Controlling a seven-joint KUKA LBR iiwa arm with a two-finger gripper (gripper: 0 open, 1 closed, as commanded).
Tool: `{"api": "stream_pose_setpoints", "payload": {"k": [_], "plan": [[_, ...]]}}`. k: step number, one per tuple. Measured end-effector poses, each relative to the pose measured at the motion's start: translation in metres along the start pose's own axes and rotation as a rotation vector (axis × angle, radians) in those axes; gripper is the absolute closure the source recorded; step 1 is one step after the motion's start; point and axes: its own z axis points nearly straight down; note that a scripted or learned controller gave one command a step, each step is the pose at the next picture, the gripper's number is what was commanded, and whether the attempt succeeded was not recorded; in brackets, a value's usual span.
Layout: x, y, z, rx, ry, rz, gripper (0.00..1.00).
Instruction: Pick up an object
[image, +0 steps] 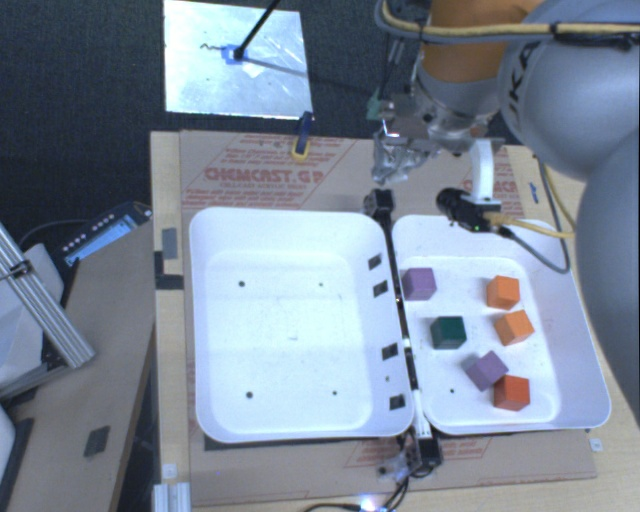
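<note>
Gripper (398, 163) sits high at about 12 o'clock of the frame, above the far end of the seam between the two bins, over the brown board (262, 170) rather than over either bin. Cannot tell how it is set; nothing visible in its grasp. Grey arm (580, 90) with the orange band (462, 52) enters from 1–2 o'clock. Yellow cable (535, 231) trails off toward 3 o'clock.

Right bin (590, 385) holds six blocks, all lying loose and apart from the gripper:
- purple block (418, 283) at the bin's 10 o'clock, nearest the seam;
- dark green block (448, 331) near bin centre, toward 5 o'clock of the purple one;
- orange block (503, 292) at the bin's 2 o'clock;
- second orange block (514, 327) just beside it toward 6 o'clock;
- second purple block (485, 369) at 5 o'clock of the green one;
- red-orange block (511, 392) just beside that purple one, at the bin's 5 o'clock.

Left bin (215, 240) lies at 9 o'clock of the right bin, edges meeting along the seam with black clips (380, 289).

Beyond the bench: shiny metal sheet (238, 60) at 11 o'clock of the frame; a small yellow-and-blue item (301, 140) just below it on the board.
</note>
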Motion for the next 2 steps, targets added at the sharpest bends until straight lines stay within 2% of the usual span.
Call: {"api": "stream_pose_setpoints", "payload": {"k": [1, 2], "plan": [[0.075, 0.007, 0.111, 0.024, -0.002, 0.001, 1.0], [0.163, -0.017, 0.137, 0.02, 0.0, 0.0, 1.0]]}}
